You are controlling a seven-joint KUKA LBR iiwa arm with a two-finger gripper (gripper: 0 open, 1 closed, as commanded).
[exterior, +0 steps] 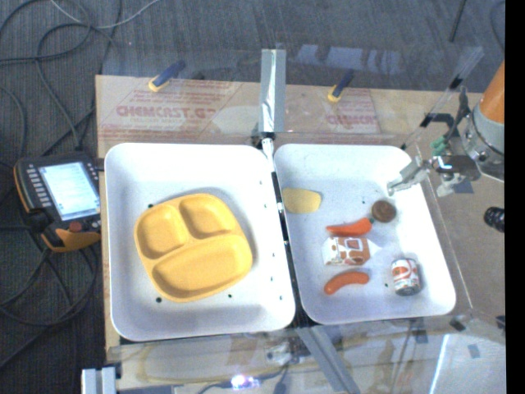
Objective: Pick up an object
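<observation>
Orange plastic draws my eye first: the carrot (350, 227) lies near the middle of the right bin (426, 298), tilted, with the small brown disc (383, 212) just beside its upper end; below it sits a white and orange carton (345, 251), then a sausage-shaped red piece (346, 282), and a small can (404, 276) lies near the lower right corner; a pale yellow slab (301, 200) rests close to the left wall. Any of these would serve as the object to pick, and all are still on the bin floor; the yellow divided tray (194, 247) in the left bin (123, 302) I would leave alone.

From my seat the gripper (410, 176) hangs over the upper right corner of the right bin, above and to the right of the brown disc; it carries nothing; whether it is spread or closed I cannot tell, since at this slant it reads as one pale blur against the white wall.

To do this step well I would pick a target with room around it; the can stands apart from the rest, so it looks the safest; the carrot and disc are so close that a descent might nudge one into the other. I would centre over the object before lowering, and keep off the bin wall.
</observation>
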